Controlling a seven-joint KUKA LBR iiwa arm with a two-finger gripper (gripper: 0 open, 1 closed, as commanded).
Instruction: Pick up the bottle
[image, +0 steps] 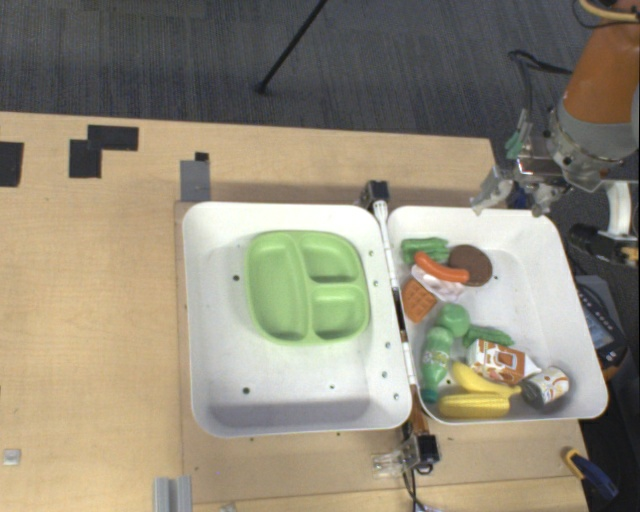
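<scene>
Fig. — overhead slant view of my bench, two shallow white bins side by side. The left bin (215, 400) holds a green compartment plate (305, 287), three sections, lying flat near the bin's centre. The right bin (575, 340) holds the clutter. Back-left of it I see a green leafy toy veg (424, 247), w/ an orange-red hot dog (441, 270) just beside it and a brown round cookie (470, 265) touching the hot dog's right end. An orange waffle piece (419, 299) lies by the divider.

The bottle (438, 352), green, lies in the front-left part of the right bin, cap end toward the back, its lower end touching a yellow banana (473, 398). Right of it sit a small red-white carton (497, 362) and, at the front-right corner, a grey can (546, 386) on its side.

The arm (600, 80), orange band visible, enters from upper right. Its gripper (512, 195) hangs over the back rim of the right bin, well apart from the bottle. Fingers (489, 193) look spread, approx. wide open, w/ nothing between them; the detail is small, so I read this loosely.
</scene>
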